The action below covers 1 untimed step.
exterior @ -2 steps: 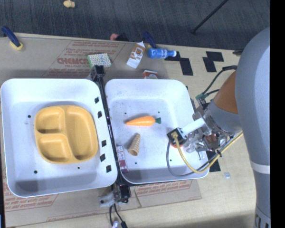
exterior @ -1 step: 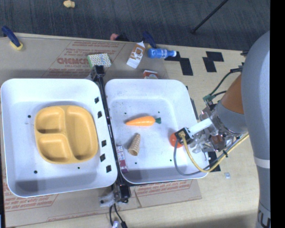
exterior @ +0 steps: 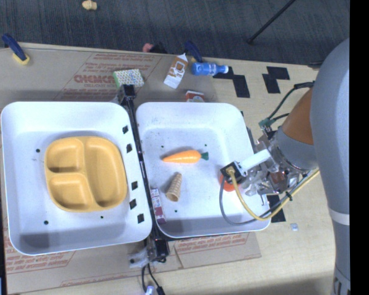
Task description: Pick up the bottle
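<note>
Reaching in from the right, the grey arm (exterior: 332, 134) hangs its tool (exterior: 246, 176) over the right edge of the right bin (exterior: 190, 118). The tool is a jumble of metal and wires from up here, so I cannot tell if it is open or closed, and I see nothing held in it. A small red-orange thing (exterior: 229, 185) sits just beside it, partly hidden, and I cannot tell what it is. The bottle (exterior: 208, 69) is not in a bin at all; it lies on its side on the bench (exterior: 295, 257), beyond the far rim of the right bin, well apart from the tool. It is blue and looks smooth and round, so it may roll when touched. I think the job is at its start, with the bottle not yet reached. Next, the tool would need to rise over the rim, cross to the far side, and come down across the bottle's round body. In the right bin lie a smooth orange carrot (exterior: 181, 157) and a bumpy tan cone (exterior: 174, 186). The left bin (exterior: 18, 165) holds a shiny yellow plate (exterior: 86, 172) with three sections.
</note>
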Tool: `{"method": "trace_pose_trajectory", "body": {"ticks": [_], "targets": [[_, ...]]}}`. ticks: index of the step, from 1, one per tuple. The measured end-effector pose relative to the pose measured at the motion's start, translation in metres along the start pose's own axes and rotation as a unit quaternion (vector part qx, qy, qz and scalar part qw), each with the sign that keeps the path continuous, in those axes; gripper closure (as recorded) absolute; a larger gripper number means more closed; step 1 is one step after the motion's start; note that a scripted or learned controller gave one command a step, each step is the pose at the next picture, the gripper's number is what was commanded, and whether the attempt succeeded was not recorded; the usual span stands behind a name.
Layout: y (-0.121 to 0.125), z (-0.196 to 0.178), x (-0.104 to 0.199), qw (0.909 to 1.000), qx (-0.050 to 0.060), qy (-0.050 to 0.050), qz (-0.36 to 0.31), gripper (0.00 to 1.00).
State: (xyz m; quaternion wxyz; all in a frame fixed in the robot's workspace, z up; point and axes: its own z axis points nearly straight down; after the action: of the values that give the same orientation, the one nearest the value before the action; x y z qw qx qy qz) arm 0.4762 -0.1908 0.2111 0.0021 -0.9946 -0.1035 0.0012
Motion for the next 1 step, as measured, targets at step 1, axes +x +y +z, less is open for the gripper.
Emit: {"method": "trace_pose_trajectory", "body": {"ticks": [1], "targets": [[-0.0217,0.0057,0.0042,1.0000,0.001,-0.001,-0.001,1.00]]}}
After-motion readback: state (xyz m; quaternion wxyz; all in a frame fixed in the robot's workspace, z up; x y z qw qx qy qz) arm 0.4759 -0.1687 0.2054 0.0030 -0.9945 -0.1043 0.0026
